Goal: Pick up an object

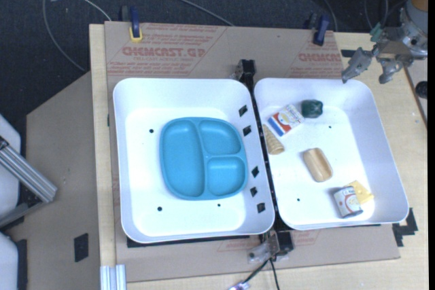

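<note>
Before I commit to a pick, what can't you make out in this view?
- End effector: at the camera view's upper right edge, too small to judge.
- Carton label: too small to read.
- Dark green object: too small to identify.
- Packet: print blurred.

Bright even overhead light, white bins [183,224] slightly glaring, soft shadows, mild blur

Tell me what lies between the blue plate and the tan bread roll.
In the camera view, the bins' adjoining rims and a cone-like object lie between the blue plate and the bread roll.
</note>
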Controlling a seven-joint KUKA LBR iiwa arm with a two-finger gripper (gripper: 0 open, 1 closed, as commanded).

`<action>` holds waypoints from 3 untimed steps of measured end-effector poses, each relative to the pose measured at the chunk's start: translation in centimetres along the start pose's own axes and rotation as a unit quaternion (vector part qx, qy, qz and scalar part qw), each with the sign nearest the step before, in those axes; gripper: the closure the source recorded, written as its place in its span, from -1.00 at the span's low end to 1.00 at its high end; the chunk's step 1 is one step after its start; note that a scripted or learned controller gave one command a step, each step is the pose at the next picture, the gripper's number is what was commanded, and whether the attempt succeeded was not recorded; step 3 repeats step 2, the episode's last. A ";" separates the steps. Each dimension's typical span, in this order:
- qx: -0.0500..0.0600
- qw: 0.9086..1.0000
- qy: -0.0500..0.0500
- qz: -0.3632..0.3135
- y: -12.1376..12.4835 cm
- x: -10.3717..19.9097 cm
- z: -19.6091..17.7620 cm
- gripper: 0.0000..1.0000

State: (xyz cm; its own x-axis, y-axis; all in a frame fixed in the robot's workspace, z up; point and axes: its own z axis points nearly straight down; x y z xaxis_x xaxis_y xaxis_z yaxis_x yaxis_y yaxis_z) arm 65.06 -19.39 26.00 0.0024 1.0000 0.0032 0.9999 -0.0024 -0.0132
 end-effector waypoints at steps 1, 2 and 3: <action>-0.006 1.000 -0.001 -0.001 0.2 0.1 -0.8 -1.00; -0.003 1.000 -0.001 -0.002 1.2 -0.1 4.6 -1.00; -0.003 1.000 -0.001 -0.002 1.2 -0.1 4.6 -1.00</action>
